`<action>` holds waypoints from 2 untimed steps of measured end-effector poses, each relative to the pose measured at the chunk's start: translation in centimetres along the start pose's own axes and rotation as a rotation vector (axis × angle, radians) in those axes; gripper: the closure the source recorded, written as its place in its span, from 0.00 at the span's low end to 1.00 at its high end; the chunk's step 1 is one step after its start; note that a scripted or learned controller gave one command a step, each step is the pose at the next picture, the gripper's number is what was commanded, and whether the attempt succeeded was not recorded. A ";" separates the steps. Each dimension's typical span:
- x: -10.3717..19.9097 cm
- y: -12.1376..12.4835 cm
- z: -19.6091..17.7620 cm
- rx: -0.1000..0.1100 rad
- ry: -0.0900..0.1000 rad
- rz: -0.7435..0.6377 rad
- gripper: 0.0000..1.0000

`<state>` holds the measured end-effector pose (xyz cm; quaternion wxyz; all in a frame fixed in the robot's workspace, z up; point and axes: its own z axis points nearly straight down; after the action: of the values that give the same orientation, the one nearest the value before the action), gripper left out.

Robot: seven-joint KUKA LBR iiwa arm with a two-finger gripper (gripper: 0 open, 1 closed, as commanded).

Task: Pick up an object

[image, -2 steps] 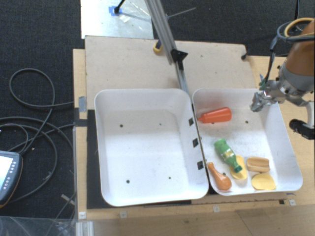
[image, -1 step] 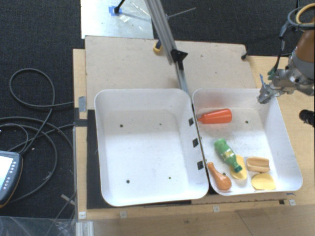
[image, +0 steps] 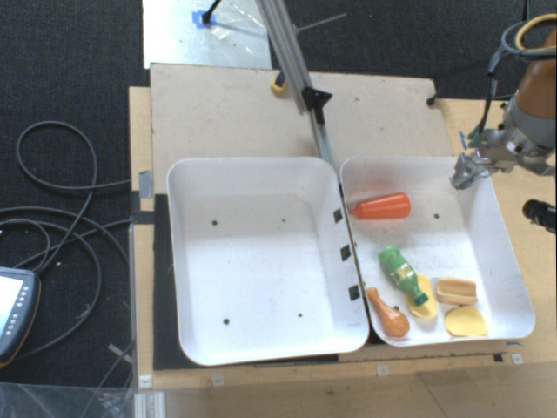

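The gripper [image: 463, 174] hung over the right bin's [image: 505, 259] far corner; I could not tell its state. Left of it lay an orange bottle [image: 380, 206].

Arm [image: 533, 103]: cut off by the picture's right edge, so only the wrist end and a looped cable show.
Gripper [image: 461, 174]: small and dark against the right bin's rim [image: 492, 190]; the tip cannot be made out clearly.
Black part [image: 540, 213]: at the right edge beside the right bin, cut off; what it is cannot be told.
Yellow food piece [image: 424, 301]: partly covered by the green bottle [image: 403, 274] lying across it.
Screen device [image: 16, 307]: cut off by the left edge.
Metal pole [image: 291, 55]: its top runs out of the upper edge.
Yellow item [image: 278, 83]: half behind the pole, too small to name.
Surface [image: 365, 111]: near edge cut off at the bottom.
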<state>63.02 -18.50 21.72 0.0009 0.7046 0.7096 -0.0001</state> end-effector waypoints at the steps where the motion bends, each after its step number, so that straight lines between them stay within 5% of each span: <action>1: 5.3 -1.1 0.4 0.000 0.003 -0.003 1.00; 2: 10.8 -0.3 -0.5 -0.002 0.004 -0.004 1.00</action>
<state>62.66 -7.68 22.21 0.0002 0.7031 0.7111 0.0020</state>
